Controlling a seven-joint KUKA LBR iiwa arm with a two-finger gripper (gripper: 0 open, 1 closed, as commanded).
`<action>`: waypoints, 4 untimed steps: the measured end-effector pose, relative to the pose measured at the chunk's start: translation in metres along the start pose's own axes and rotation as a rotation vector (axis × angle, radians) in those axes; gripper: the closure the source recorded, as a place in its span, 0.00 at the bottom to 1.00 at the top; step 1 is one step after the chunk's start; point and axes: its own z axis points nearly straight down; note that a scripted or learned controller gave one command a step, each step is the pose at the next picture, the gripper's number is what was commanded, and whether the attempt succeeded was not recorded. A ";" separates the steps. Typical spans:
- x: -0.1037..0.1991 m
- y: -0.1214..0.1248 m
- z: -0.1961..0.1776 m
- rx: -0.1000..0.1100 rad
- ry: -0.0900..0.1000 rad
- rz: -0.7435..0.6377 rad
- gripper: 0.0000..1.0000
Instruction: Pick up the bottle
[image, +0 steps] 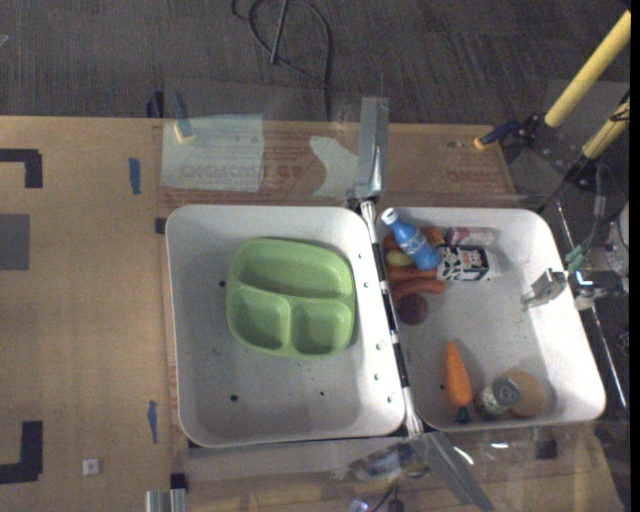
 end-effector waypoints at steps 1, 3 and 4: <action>0.000 0.001 -0.010 -0.004 -0.001 -0.001 1.00; 0.011 0.050 -0.147 -0.001 -0.002 0.951 1.00; 0.014 0.052 -0.157 -0.001 -0.003 0.944 1.00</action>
